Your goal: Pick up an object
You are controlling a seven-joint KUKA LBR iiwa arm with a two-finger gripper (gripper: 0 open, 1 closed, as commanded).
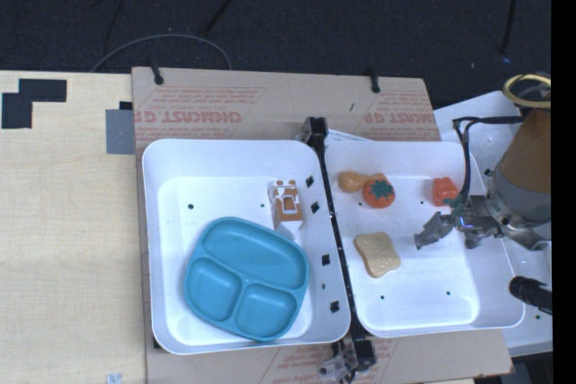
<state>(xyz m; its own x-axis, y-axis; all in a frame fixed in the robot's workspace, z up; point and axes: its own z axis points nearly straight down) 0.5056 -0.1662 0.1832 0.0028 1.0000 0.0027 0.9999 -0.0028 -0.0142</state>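
Note:
The right bin (pixel 423 310) holds a tan bread slice (pixel 377 254), a red tomato with a green top (pixel 379 192), a yellow-orange piece (pixel 351 182) beside it, and a small orange-red piece (pixel 444 191) by the right wall. My gripper (pixel 452 232) hangs over the right side of this bin, just below the orange-red piece and right of the bread slice. It is open, with nothing between its fingers. In the left bin (pixel 171 193) lie a blue divided plate (pixel 246 278) and a small orange and white toy (pixel 287 200).
A black divider with clips (pixel 329 229) runs between the two bins. The arm's grey body and orange band (pixel 531 157) stand over the right bin's right edge. Cardboard (pixel 270 108) lies under the bins, and a pale wooden bench top (pixel 63 238) spreads to the left.

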